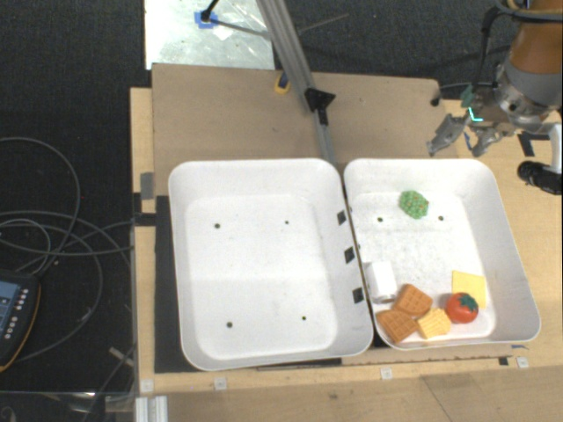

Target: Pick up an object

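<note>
Above right bin's rim, hand open.

a tan bench stands on dark carpet, a grey pole slants across its top from a shiny sheet behind, black cables loop at the left, and a handheld pendant lies by the left edge.

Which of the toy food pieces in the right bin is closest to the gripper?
The green broccoli-like piece, alone near the bin's far end, is closest to the gripper. The tomato, cheese wedge and waffle pieces cluster at the near end.
</note>
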`<action>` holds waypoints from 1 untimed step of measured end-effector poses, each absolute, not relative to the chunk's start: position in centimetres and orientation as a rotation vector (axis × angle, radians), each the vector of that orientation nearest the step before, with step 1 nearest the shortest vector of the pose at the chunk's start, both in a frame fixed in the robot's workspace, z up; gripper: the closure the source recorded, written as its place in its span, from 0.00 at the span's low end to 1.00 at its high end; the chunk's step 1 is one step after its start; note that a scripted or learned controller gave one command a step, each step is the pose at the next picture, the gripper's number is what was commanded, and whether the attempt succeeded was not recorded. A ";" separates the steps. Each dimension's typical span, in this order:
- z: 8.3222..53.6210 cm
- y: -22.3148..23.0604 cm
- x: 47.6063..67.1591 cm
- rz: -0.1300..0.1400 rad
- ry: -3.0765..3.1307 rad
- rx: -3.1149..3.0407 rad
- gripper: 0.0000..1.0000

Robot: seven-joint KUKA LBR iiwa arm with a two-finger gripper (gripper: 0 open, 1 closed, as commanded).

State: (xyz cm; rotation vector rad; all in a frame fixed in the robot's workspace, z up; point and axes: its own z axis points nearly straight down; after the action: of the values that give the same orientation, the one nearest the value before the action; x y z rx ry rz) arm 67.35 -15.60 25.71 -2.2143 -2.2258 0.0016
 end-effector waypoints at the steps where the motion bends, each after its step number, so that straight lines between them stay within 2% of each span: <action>1: 26.0 -15.6 67.4 0.000 -2.230 -2.215 0.00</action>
State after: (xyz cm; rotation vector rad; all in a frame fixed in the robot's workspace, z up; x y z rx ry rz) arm 67.42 -15.60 25.96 -2.2148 -2.2305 -0.0003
